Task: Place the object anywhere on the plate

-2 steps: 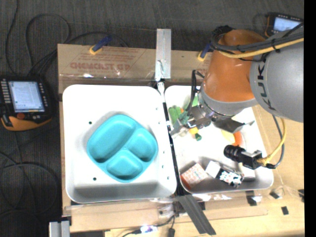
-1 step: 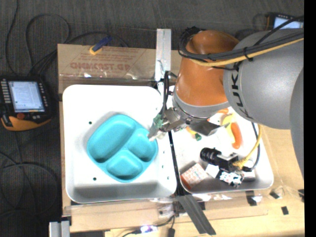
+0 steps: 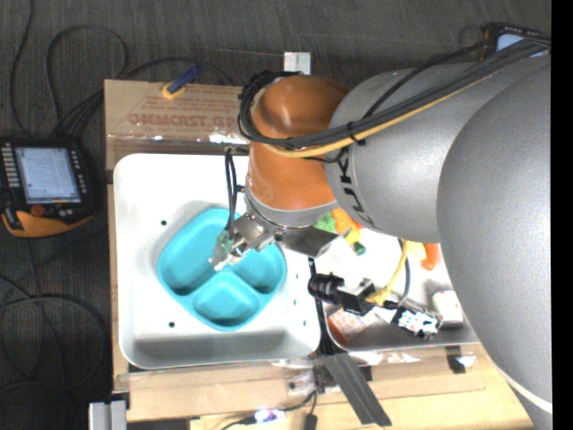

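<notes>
Blue sectioned plastic plate sits in the left white bin; I see my gripper over it, grip state unclear.

bench, two white bins, cardboard sheet

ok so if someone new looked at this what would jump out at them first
Most likely the huge grey arm with its orange band, sweeping in from the right and covering much of the right bin. Next, the bright blue divided plate in the left white bin, with the pincer hanging over its middle. At the far left, a handheld control pendant lies on the dark floor.
</notes>
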Tool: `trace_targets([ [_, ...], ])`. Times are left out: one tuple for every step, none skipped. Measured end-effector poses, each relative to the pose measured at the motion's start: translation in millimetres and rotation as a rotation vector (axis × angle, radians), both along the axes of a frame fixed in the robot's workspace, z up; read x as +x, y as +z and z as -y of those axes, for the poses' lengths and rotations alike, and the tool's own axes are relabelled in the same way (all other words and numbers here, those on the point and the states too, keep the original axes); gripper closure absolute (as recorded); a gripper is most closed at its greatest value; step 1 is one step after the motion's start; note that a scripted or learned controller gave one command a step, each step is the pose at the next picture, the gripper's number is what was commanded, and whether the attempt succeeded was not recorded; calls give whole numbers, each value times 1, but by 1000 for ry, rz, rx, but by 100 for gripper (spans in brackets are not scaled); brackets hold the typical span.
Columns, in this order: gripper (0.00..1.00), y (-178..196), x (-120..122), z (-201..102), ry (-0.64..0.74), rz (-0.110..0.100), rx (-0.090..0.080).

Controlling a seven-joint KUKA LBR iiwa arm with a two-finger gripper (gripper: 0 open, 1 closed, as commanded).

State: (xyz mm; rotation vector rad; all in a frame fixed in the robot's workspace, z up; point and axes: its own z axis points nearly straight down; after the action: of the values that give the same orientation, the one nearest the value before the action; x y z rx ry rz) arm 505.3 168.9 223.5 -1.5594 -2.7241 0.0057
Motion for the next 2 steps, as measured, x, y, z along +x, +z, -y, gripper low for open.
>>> trace_targets([
  [100,-40,15,21,-243,-1,-1],
  [100,-41,-23,86,-10,0,1],
])
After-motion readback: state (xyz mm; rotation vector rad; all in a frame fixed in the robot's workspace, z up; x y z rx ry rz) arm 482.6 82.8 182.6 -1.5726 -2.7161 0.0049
